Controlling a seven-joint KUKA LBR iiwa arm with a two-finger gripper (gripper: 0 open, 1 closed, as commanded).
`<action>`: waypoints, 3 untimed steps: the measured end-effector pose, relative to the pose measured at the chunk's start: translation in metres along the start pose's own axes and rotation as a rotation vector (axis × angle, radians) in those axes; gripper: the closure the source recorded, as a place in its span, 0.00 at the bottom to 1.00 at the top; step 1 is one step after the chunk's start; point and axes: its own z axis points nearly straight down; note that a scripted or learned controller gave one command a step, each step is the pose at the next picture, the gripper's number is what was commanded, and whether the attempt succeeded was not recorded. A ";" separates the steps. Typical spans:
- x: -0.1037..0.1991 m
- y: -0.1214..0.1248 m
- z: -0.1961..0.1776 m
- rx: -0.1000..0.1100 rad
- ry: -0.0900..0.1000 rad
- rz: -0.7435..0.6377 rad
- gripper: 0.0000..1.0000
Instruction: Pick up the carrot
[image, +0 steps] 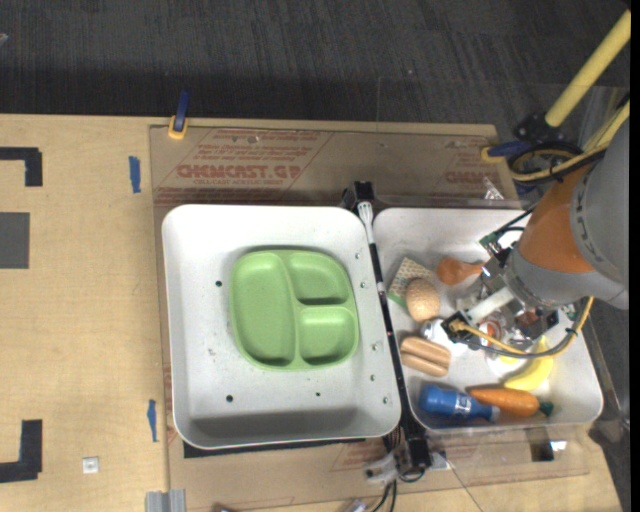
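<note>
1. Your bench (80, 300) is flat tan board, printed cardboard under the bins; no trouble there, but it sits well left of the gripper (487, 310), out of play.
2. Left bin (190, 300): smooth white plastic, rounded corners, holding a glossy green divided plate (295, 305). It lies well left of the gripper, across the divider. Nothing there to catch on.
3. Right bin (590, 390): same shallow white plastic, and crowded. That's your risk zone. The arm (570, 240), grey with its orange band, hangs over the bin with loose yellow and black cables draped below the wrist; they could snag or drag a toy as you descend.
4. I cannot tell whether the fingers are open or closed; the wrist clutter hides them. Check before you commit.
5. The carrot (510, 402) lies flat below the gripper, near the bin's front wall: orange, tapered, smooth, green at its right tip. A slick tapered shape likely squirts out of a pinch near the thin end.
6. A blue bottle-like toy (445, 402) touches the carrot's left end, and a yellow banana (535, 372) curves just above it. Come down off-centre and you'll likely grab or nudge a neighbour instead.
7. The tan bread-like rolls (425, 352) sit left of the gripper; an orange-brown rounded piece (460, 270) sits above-left. Don't mistake that one for the target.
</note>
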 end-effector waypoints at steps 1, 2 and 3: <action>-0.032 -0.043 0.005 -0.013 -0.007 -0.157 0.00; 0.012 0.018 0.006 -0.009 -0.014 -0.230 0.00; -0.044 -0.047 0.005 -0.008 -0.012 -0.129 0.00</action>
